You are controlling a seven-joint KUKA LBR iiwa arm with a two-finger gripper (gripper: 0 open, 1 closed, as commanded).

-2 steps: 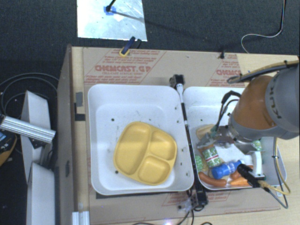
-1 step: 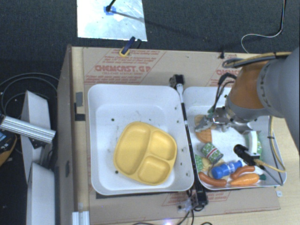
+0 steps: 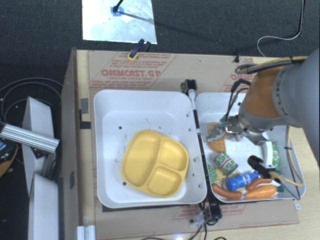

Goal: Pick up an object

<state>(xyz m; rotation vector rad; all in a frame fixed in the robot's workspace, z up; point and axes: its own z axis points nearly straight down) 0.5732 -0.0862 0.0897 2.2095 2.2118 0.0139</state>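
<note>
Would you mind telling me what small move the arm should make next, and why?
Probably a short descent straight down. The hand sits low in the right bin, right at a tan, wedge-shaped piece that lies apart from the crowded toys near the bin's front edge. Nothing shows between its fingers yet, so lowering onto that piece seems the surest step.

At nine o'clock a glossy yellow plastic tray (image 3: 155, 162) lies in a smooth white plastic bin (image 3: 107, 134), on matt printed cardboard (image 3: 135, 69) beneath dark rough carpet (image 3: 40, 29).
</note>
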